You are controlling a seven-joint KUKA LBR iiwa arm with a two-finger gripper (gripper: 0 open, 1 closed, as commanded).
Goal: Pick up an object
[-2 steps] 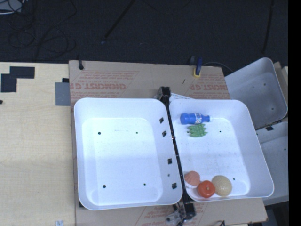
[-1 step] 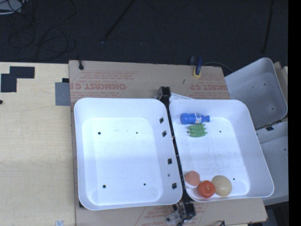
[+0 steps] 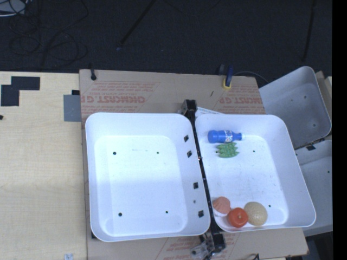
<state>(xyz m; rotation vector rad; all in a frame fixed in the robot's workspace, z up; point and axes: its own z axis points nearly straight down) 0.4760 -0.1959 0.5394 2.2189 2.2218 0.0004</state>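
The right bin point(image 3: 282, 161) holds a blue bottle point(image 3: 223, 136) with a white cap, lying on its side near the bin's back wall. Just in front of the bottle sits a small green leafy object point(image 3: 227, 150). At the bin's front edge lie a pink shell-like object point(image 3: 221, 205), a red tomato-like ball point(image 3: 237, 217) and a tan round object point(image 3: 256, 213), close together.
The left bin point(image 3: 97, 172) stands beside the right one on a brown cardboard sheet point(image 3: 135, 93). A black clip strip point(image 3: 196, 161) runs between the bins. A white panel point(image 3: 298, 102) lies at the right. Light wooden bench point(image 3: 38, 172) spreads to the left.
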